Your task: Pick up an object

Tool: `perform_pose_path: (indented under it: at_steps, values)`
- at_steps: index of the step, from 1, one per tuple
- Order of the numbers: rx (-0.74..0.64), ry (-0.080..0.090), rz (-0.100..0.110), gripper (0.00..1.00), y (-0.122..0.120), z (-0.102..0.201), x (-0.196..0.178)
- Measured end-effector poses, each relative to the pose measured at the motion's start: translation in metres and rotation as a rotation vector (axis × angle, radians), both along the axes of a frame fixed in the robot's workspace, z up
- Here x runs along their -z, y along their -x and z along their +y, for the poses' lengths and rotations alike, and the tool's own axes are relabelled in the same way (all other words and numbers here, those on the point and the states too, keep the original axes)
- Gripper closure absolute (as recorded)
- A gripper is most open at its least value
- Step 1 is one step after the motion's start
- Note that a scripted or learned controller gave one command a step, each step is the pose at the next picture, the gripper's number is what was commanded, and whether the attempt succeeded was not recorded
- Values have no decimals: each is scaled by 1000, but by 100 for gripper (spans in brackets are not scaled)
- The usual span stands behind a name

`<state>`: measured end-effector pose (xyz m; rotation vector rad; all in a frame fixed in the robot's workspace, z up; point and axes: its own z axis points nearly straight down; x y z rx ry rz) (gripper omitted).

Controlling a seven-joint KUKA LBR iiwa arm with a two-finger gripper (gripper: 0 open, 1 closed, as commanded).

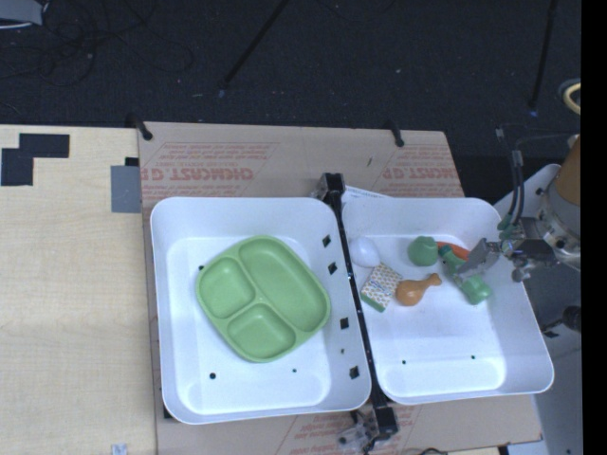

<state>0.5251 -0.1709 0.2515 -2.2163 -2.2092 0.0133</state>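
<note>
In the right bin (446, 368), a smooth white tray with rounded corners, small objects cluster near the far side: a white egg-like ball (365, 251), a patterned square pad (380, 285), an orange pear-shaped toy (415, 291), a round green lump (423, 250) and a green stubby piece (473, 289). The gripper (484, 254) hangs at the bin's right edge, just above the green piece; whether it is open cannot be told. The left bin (180, 349) holds a glossy green three-compartment plate (263, 298).
</note>
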Motion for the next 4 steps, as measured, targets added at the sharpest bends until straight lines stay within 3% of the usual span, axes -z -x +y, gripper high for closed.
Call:
perform_pose_path:
  at_steps: [1,4]
  values:
    - [-3,3,-13,0,-2,0,-7]
    - [-2,1,-10,0,-11,3,136]
